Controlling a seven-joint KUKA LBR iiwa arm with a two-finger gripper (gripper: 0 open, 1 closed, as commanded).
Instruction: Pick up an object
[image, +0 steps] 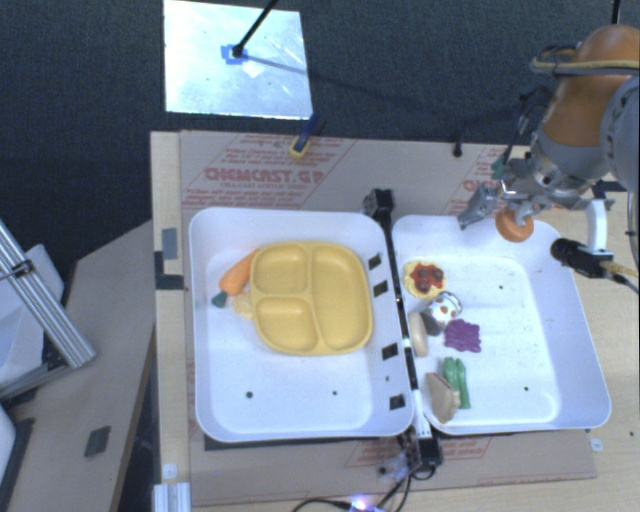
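While the arm sits at the far-right corner of the right bin (570, 330), its gripper (505, 205) hangs over the bin's far rim with an orange round object (516, 226) just below it — looks like the jaws are clamped on it, though the contact pt is small and partly hidden, so that's a judgement. If so, the pick is mostly done; what's left is prob. just lifting clear and keeping hold.

Rel. to the right bin: the other items cluster along its left wall — a red-topped pizza piece (425, 277), a white-grey piece (441, 308), purple grapes (462, 335), a green piece (456, 378) and a tan piece (440, 395). Left of that bin, the left bin (215, 400) holds a yellow divided plate (305, 298) with a carrot (237, 272) touching its left edge.
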